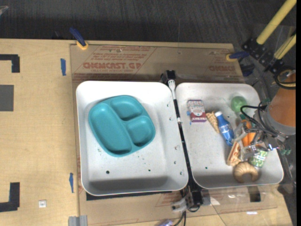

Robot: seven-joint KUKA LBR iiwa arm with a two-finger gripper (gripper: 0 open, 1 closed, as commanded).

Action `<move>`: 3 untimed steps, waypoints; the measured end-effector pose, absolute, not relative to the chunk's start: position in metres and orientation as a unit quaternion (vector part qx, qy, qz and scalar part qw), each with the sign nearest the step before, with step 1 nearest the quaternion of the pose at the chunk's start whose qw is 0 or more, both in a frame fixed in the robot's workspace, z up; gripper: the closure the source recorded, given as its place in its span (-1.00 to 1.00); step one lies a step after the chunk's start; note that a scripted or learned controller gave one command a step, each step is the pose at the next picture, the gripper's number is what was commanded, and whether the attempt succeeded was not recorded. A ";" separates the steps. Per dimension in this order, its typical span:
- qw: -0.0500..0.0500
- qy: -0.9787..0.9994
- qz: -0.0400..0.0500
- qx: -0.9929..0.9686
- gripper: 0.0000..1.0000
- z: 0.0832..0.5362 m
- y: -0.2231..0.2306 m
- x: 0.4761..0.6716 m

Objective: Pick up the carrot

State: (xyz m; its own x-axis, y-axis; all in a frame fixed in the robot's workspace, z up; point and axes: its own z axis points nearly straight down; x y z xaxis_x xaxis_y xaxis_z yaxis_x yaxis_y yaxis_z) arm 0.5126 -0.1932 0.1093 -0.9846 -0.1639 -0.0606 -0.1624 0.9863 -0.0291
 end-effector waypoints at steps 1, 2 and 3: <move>0.006 0.989 0.000 -0.146 1.00 0.148 -0.135 0.550; 0.012 0.969 -0.004 -0.248 1.00 0.121 -0.184 0.565; 0.004 0.969 0.001 -0.248 -1.00 0.112 -0.183 0.559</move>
